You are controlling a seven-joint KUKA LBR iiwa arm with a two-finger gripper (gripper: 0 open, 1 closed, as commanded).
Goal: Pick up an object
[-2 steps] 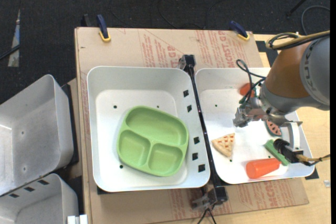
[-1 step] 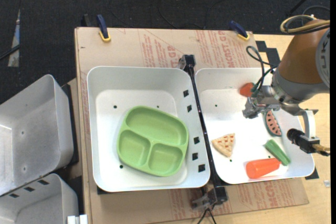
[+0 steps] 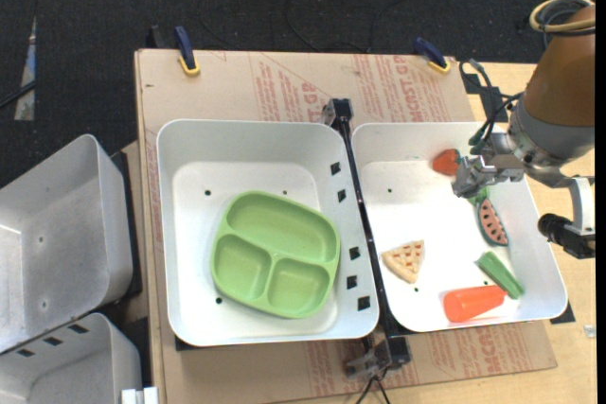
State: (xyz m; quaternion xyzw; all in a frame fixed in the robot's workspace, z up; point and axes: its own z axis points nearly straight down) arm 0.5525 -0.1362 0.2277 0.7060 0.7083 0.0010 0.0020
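Dark carpet surrounds a cardboard-topped bench point(image 3: 284, 80), with cables trailing across the floor at the top and two blue-and-yellow clamps point(image 3: 186, 49) gripping the board's far edge. At far left, off the bench, sit two spare white tubs point(image 3: 57, 232). On the board, the left bin point(image 3: 180, 156) holds a green divided tray point(image 3: 275, 253) (three compartments, lying flat and slightly turned). A black divider strip point(image 3: 352, 194) runs between the two bins.

Inside the right bin point(image 3: 398, 147) lie five toy foods. Nearest the divider is a waffle-patterned wedge point(image 3: 405, 260), pale tan. Toward the near edge is an orange carrot-like piece point(image 3: 473, 302), and just beside it, up and to the right, a green bean-shaped piece point(image 3: 500, 274). Above that lies a watermelon slice point(image 3: 492, 222), and near the far side sits a small red-orange piece point(image 3: 445, 163).

From the right the arm reaches in, its orange band and grey wrist hanging over the bin's right edge. Its gripper point(image 3: 471, 184) sits low between the red-orange piece and the watermelon slice, close to both; whether its fingers are apart or pressed together I cannot tell, and nothing can be seen between them.
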